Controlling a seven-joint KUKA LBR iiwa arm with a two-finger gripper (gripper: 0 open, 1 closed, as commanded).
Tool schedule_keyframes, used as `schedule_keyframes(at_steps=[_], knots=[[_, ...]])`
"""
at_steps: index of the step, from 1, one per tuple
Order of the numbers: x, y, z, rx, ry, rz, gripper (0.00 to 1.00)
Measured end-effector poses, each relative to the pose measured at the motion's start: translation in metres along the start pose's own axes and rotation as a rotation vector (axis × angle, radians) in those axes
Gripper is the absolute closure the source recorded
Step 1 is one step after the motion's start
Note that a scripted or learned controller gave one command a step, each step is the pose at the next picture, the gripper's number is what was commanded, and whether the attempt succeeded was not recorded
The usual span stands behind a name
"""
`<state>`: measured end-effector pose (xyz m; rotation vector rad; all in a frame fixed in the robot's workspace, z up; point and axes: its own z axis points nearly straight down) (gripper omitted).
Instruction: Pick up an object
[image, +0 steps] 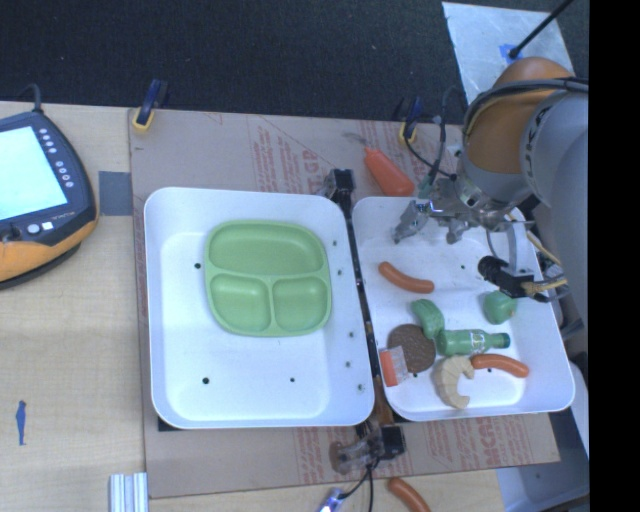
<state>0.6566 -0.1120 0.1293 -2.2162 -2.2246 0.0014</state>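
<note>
My gripper hangs over the far left corner of the right bin, its two fingers spread apart with nothing between them. Below it in that bin lie an orange-red sausage, a green chunk, a green bottle on its side, a brown round cookie, a tan croissant, a second sausage and a small green piece. The nearest of them, the first sausage, is a short way in front of the fingers.
The left bin holds a green divided plate. An orange carrot lies on the cardboard behind the right bin. Another sausage lies in front of the bins. A teach pendant rests at the far left.
</note>
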Motion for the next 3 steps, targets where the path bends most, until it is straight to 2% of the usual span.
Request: schedule_keyframes(at_steps=[1,2,3], knots=[[0.005,-0.038,0.038,0.003,-0.002,-0.001,0.0],[0.004,-0.038,0.027,0.004,-0.003,-0.002,1.0],[0.064,-0.037,-0.063,0.0,0.0,-0.001,1.0]])
